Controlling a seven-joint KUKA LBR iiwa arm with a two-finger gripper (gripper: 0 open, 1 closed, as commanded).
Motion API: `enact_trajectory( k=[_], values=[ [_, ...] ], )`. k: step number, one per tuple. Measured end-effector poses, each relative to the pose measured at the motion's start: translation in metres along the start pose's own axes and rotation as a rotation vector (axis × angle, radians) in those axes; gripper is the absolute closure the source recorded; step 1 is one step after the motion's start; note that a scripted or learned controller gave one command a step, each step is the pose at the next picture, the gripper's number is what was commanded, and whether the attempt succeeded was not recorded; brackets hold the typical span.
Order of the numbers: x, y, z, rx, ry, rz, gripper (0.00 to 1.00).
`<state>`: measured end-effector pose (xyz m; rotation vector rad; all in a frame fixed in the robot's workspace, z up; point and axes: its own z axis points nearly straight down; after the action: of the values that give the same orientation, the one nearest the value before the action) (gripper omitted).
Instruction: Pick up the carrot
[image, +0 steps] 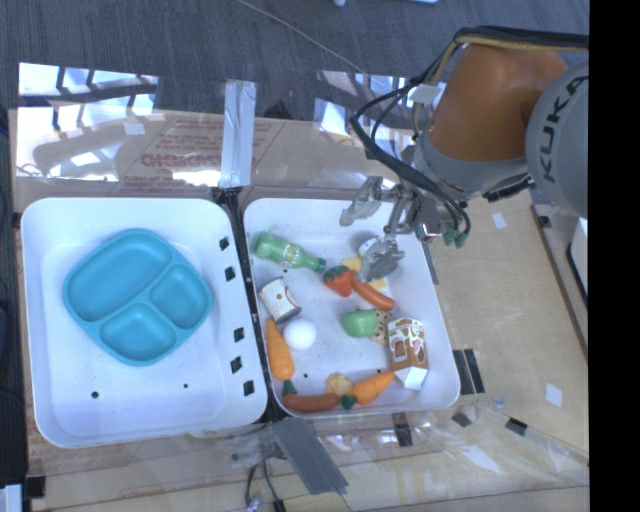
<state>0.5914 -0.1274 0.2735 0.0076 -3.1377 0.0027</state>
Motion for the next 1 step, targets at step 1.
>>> enact_trajectory(
  k=[1],
  values=[
    [0.0851, -0.0194, 0.0562, -0.003, 0.003, 0.02, 0.0]
  ],
)
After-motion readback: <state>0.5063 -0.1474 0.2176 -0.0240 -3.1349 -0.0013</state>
